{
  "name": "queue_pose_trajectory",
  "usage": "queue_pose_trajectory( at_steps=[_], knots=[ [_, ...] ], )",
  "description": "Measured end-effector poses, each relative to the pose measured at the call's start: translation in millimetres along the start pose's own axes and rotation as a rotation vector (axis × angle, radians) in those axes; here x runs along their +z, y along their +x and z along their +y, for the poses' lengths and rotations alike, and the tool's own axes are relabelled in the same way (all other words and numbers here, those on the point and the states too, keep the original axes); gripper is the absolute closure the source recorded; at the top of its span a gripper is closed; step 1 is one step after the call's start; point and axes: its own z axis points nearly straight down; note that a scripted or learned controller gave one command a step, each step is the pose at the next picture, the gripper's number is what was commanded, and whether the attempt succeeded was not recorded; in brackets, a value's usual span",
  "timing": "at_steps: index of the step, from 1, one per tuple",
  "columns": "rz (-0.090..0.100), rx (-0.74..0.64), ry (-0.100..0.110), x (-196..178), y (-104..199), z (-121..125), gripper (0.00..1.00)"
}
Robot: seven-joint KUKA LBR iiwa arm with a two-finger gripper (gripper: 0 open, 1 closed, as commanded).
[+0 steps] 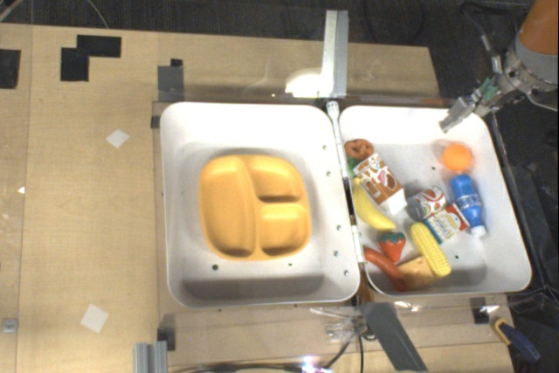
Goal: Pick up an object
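The grey arm with its orange band [540, 22] reaches in over the far right corner of the right-hand shallow white bin [502, 188]. Its two-finger gripper [458, 114] hangs above that bin's far rim; the blur there makes it impossible to tell how its tips are set, and nothing is seen between them.

All the loose things lie inside the right-hand bin. A round orange ball [457, 156] sits nearest the gripper, just below it and apart from it. Just beside the ball, toward the bin's near edge, lies a blue plastic bottle with a white cap [467, 202]. A small grey-and-red can [425, 204] rests beside the bottle, toward the bin's middle. A white carton with red and brown print [378, 180] lies along the bin's left wall, with a brown round toy [357, 149] at its far end and a yellow plastic banana [372, 212] at its near end. A yellow toy corn cob [430, 248] lies tilted near the bin's near edge, with a red toy piece [392, 246] beside it.

To the left of this bin, the other shallow white bin [175, 188] holds a yellow divided plastic tray [254, 205] lying flat near its middle.
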Motion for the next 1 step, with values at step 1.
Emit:
queue_pose_trajectory(
  at_steps=[1],
  knots=[
    [0.009,-0.263,0.004,110.2,12.8,-12.1,0.00]
  ],
)
